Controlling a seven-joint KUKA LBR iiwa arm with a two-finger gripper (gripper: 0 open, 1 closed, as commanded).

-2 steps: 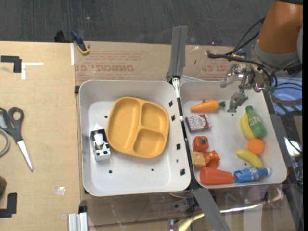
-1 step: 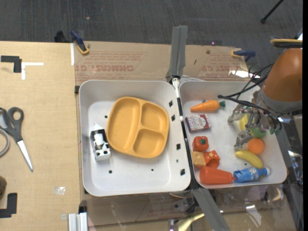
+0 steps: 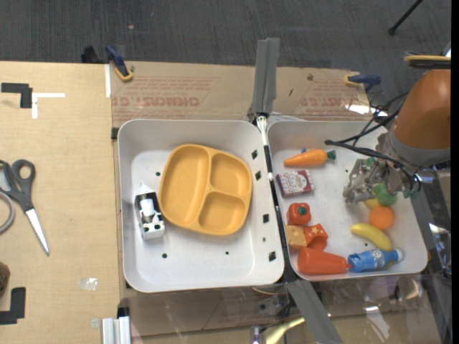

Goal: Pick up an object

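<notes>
Reaching in from the right, the gripper (image 3: 361,186) is low in the right bin (image 3: 337,143), near its right side. I cannot tell from this angle whether it is released or clenched, and nothing is clearly seen in its grasp. Above it, the arm (image 3: 427,113) shows its orange band.

Several toy objects lie in this bin. Just beside the gripper, on its right, there is a small green object (image 3: 385,189), partly hidden, and just below that an orange ball (image 3: 382,217). A yellow banana (image 3: 371,236) lies below the ball, near it. A blue bottle (image 3: 374,259) lies on its side along the lower edge of the bin, and its left end touches a red-orange cone (image 3: 321,262). Above the cone there is an orange block (image 3: 307,236) and a red tomato (image 3: 299,213). A small pink packet (image 3: 295,183) is above the tomato, and a carrot (image 3: 310,158) lies near the top of the bin, apart from the gripper.

In the left bin (image 3: 193,271) a yellow divided plate (image 3: 206,189) rests in the middle, and a small white and black object (image 3: 149,216) lies just beside its left rim.

On the bench to the left, a pair of scissors (image 3: 27,203) lies well apart from the bins.
</notes>
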